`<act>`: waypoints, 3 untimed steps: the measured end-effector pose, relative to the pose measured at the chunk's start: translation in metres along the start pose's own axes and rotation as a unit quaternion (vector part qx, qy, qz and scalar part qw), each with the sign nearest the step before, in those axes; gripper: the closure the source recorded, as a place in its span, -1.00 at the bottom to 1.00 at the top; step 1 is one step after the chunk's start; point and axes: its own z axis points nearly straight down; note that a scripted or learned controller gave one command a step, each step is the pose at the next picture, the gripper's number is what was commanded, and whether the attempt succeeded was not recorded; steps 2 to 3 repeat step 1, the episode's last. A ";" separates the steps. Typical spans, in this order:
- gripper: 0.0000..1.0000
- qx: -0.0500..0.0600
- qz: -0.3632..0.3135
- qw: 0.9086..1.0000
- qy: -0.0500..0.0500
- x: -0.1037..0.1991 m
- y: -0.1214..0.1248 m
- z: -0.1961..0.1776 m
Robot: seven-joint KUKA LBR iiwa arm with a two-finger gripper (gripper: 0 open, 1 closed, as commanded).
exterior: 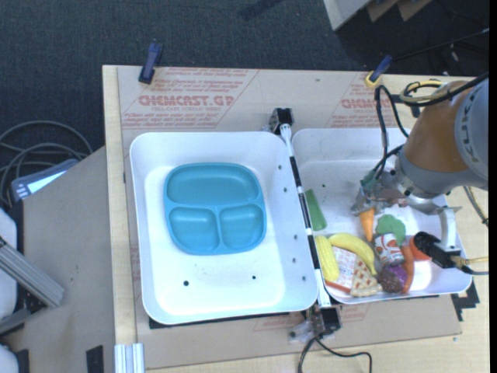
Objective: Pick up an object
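Claw [378, 195] of the grey, orange-banded arm sits low in the right white plastic bin [342, 150], at centre-right of the frame; whether it is open or closed cannot be told. Just below it lies a small orange carrot-shaped toy [366, 225], beside a green leafy toy [391, 227]. Further toward the lower right are a yellow plastic banana [352, 246], a yellow corn cob [327, 258] and a pizza-slice toy [362, 281]. A green stick [314, 209] lies along the bin's left wall. The left white bin [147, 208] holds a blue three-compartment plastic tray [214, 207]. Both bins rest on the cardboard-covered worktop [194, 99].
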 end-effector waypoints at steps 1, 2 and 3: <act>1.00 0.000 -0.001 1.000 0.000 0.070 0.012 -0.090; 1.00 0.000 -0.001 1.000 0.000 0.070 0.012 -0.090; 1.00 0.000 -0.001 1.000 0.000 0.070 0.012 -0.090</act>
